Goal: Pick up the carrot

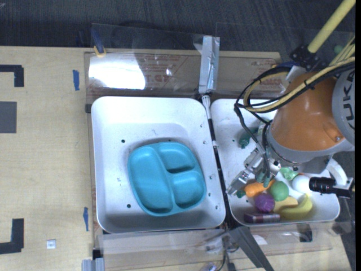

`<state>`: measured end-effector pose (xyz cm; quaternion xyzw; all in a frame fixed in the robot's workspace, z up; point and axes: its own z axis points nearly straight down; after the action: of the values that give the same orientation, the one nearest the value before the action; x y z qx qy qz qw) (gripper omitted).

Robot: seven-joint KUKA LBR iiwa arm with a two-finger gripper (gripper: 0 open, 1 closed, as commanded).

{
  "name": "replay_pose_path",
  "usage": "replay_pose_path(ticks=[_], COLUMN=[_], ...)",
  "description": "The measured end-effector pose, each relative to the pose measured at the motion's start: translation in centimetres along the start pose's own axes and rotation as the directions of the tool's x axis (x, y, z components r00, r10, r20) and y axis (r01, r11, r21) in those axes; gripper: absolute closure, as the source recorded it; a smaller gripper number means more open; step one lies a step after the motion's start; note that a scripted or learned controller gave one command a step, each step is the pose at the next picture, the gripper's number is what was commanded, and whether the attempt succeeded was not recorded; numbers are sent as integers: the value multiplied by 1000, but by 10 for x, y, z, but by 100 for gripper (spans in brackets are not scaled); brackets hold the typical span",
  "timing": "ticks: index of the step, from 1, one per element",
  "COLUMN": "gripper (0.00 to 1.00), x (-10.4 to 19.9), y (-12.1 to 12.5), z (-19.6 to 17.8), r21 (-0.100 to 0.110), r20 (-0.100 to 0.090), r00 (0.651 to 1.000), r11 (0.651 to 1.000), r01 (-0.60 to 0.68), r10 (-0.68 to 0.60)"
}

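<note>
The carrot (pixel 254 189), a small orange piece, lies in the right bin (pixel 225 123) near its front left, in a cluster of toy foods. My gripper (pixel 241 176) reaches down-left from the orange-banded wrist and hangs low over that bin, just left of and above the carrot. Its two silver fingers (pixel 252 161) stand apart, so the gripper is open, with nothing seen between them. The carrot sits beside the nearer finger, touching or almost touching it. The arm hides much of the bin's right half.
Next to the carrot lie a purple piece (pixel 264 202), a green ball (pixel 279 191) and a yellow banana (pixel 297 207). A teal item (pixel 243 140) sits farther back. The left bin (pixel 107 123) holds a blue divided plate (pixel 167 176). Black and yellow cables loop above the wrist.
</note>
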<state>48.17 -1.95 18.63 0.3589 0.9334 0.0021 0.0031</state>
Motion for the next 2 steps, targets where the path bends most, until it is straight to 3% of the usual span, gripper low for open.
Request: replay_pose_path(ticks=[1, 2], gripper=[100, 100], x=[-2, -26], y=[-1, 41], z=[-8, -59], r21=[0, 2], r20=[1, 0], r00=[1000, 998], r11=[1000, 998], r01=[-4, -63], r10=[4, 63])
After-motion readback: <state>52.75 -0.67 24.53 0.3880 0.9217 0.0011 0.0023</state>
